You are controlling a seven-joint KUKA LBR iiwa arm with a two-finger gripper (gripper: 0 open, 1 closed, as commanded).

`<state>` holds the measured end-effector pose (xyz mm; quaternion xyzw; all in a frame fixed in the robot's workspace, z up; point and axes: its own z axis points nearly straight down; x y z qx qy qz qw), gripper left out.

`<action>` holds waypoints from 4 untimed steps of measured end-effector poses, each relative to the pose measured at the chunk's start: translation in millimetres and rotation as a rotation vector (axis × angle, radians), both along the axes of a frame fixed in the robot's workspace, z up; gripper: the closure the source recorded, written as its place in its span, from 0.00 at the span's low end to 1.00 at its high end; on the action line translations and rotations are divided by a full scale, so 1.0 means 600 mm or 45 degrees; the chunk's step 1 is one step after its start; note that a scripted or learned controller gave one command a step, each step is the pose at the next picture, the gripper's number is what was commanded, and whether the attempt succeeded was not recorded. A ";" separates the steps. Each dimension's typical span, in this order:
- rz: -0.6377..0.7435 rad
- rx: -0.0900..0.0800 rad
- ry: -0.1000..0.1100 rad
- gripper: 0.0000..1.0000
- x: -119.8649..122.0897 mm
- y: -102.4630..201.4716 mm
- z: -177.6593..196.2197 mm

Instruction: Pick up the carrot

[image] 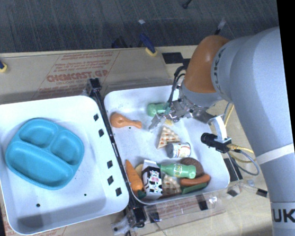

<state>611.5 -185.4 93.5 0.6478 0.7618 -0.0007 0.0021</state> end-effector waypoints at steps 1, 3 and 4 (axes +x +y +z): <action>0.013 -0.002 -0.002 1.00 0.003 0.002 0.018; 0.022 -0.003 -0.002 1.00 0.004 0.003 0.036; 0.023 -0.003 -0.002 0.00 0.004 0.003 0.035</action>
